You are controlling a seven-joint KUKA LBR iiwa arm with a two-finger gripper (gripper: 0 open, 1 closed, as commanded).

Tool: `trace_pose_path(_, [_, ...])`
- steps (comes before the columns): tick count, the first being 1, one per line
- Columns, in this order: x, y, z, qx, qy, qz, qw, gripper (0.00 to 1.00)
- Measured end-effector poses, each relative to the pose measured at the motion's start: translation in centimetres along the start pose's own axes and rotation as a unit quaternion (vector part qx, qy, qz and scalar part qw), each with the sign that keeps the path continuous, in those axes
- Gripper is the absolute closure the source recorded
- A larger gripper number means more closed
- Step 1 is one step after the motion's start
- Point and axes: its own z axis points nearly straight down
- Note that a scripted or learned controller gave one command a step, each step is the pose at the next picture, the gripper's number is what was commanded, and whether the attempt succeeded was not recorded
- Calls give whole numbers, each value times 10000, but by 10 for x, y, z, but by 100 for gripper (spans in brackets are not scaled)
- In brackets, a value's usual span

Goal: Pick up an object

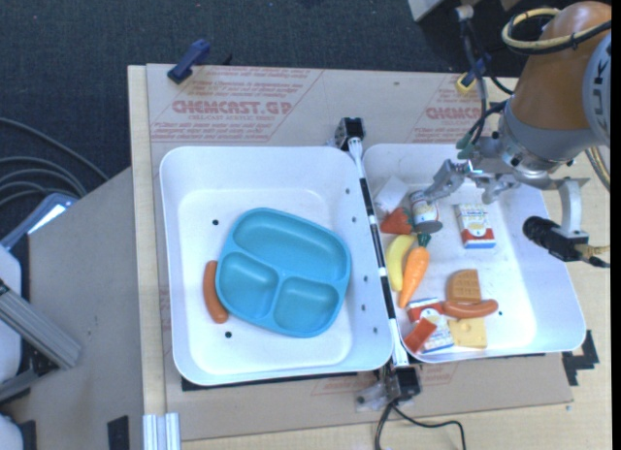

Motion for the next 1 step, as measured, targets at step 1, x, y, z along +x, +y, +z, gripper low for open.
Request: trace_pose_path(1, [-20,-11,108,-32,-11,2,10000,0])
